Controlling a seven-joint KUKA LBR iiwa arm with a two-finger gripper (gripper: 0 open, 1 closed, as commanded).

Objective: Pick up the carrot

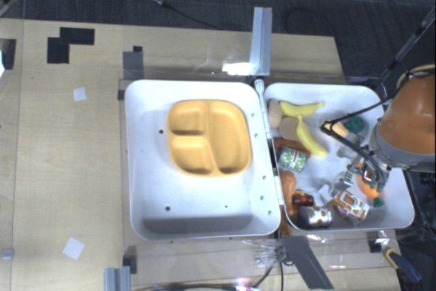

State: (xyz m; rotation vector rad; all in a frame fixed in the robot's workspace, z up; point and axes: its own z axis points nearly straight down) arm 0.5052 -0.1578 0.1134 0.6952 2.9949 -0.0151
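The carrot (372, 188), a small orange piece with a green end, lies near the right wall of the right bin (402, 218). My gripper (349, 177) reaches down into that bin from the right, under the arm's orange band (410, 118). It is low over the bin floor, just left of the carrot and pressed close against it. Nothing is visibly lifted off the floor. The gripper body hides part of the carrot.
The right bin also holds a banana (308, 127), a green-white packet (293, 159), an orange-brown piece (288, 182), a can (315, 217), an orange carton (349, 205) and a green item (354, 124). A yellow divided plate (206, 136) sits in the left bin (146, 215).
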